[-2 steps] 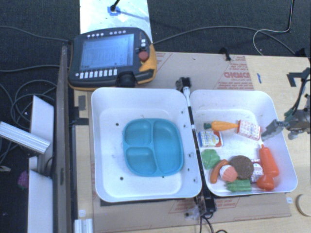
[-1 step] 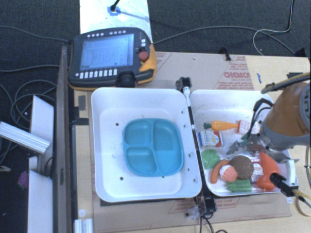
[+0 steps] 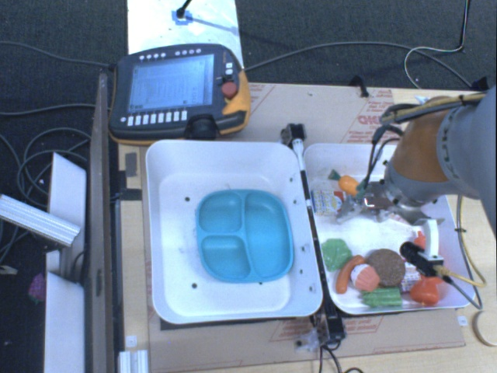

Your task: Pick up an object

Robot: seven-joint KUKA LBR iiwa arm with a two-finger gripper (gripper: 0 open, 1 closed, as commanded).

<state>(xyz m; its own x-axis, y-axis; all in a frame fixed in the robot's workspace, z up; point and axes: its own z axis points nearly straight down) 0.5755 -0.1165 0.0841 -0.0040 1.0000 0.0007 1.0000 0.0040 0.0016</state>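
My gripper (image 3: 371, 203) hangs low over the upper middle of the right bin (image 3: 458, 305), on the grey arm with its orange band (image 3: 415, 148). Just left of it lie a white packet (image 3: 326, 202) and an orange piece (image 3: 349, 183), with a small green bit (image 3: 334, 175) beside them. Nearer the front of that bin sit a green leafy piece (image 3: 336, 253), an orange sausage-like piece (image 3: 349, 273), a brown round patty (image 3: 386, 266), a green piece (image 3: 382, 298) and a red piece (image 3: 425, 290). I see nothing lifted.
The left bin (image 3: 167, 208) holds a blue divided plate (image 3: 244, 234). A teach pendant (image 3: 180, 88) rests behind the left bin. Cables trail across the dark floor at the back and left.
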